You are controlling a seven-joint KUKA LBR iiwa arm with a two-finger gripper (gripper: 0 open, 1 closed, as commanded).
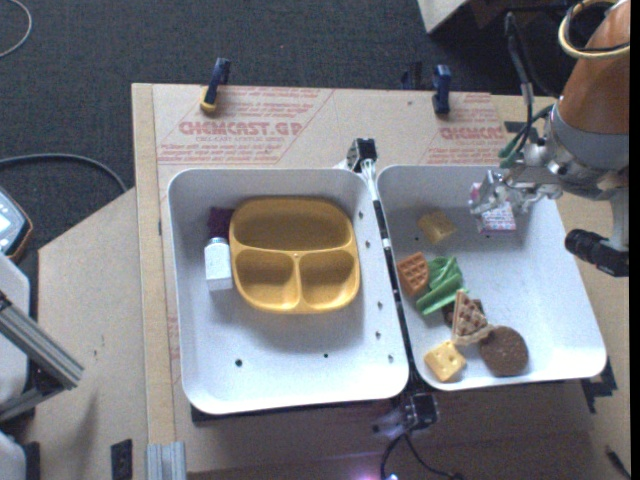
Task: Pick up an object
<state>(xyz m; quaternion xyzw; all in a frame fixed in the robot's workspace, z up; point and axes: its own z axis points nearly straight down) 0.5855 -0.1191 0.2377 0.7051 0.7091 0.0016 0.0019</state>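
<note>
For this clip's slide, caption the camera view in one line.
Tool over right bin of toy food; yellow divided plate in left bin.

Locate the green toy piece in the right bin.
In the camera view, the green toy piece lies near the middle of the right bin, against the orange waffle on its left, with another waffle piece just below.
</note>
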